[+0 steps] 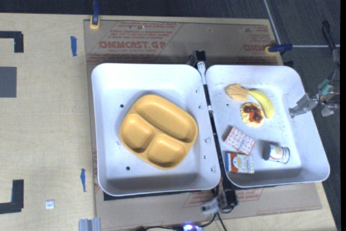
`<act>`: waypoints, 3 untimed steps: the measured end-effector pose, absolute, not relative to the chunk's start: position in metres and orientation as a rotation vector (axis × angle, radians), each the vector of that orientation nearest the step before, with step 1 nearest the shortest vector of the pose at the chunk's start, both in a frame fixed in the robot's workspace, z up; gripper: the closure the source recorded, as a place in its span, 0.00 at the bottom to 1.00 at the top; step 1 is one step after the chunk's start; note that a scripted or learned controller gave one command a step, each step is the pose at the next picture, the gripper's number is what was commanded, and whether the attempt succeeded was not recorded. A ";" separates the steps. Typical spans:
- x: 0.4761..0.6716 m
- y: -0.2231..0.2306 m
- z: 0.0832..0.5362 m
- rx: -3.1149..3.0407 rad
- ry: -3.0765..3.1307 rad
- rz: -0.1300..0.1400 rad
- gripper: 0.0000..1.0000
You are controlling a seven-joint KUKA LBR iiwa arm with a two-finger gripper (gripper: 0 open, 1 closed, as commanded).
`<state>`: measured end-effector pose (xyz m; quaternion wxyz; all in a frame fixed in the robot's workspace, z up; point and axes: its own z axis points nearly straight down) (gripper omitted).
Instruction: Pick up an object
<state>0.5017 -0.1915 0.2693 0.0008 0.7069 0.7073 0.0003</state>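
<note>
The right bin (303, 170) holds several small things. A yellow banana (263, 101) lies beside a tan pastry (236, 91) and a round pizza-like toy (252, 113). Nearer the front are a red-checked packet (239, 140), a small carton (239, 162) and a little can on its side (277, 153). My gripper (311, 103) hangs over that bin's right rim, to the right of the banana and apart from every object. Only a small grey part of it shows at the frame's right side.
The left bin (108, 84) carries a yellow divided plate (158, 130). A black divider (208, 111) runs between the bins. Both bins rest on a cardboard sheet (162, 40) held by a clamp (95, 14) at the back.
</note>
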 end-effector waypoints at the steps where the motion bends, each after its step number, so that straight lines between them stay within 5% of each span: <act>1: 0.510 -0.159 0.103 2.220 2.221 0.001 0.00; 2: 0.510 -0.159 0.113 2.220 2.218 0.003 1.00; 3: 0.606 -0.115 0.090 2.214 2.217 0.008 1.00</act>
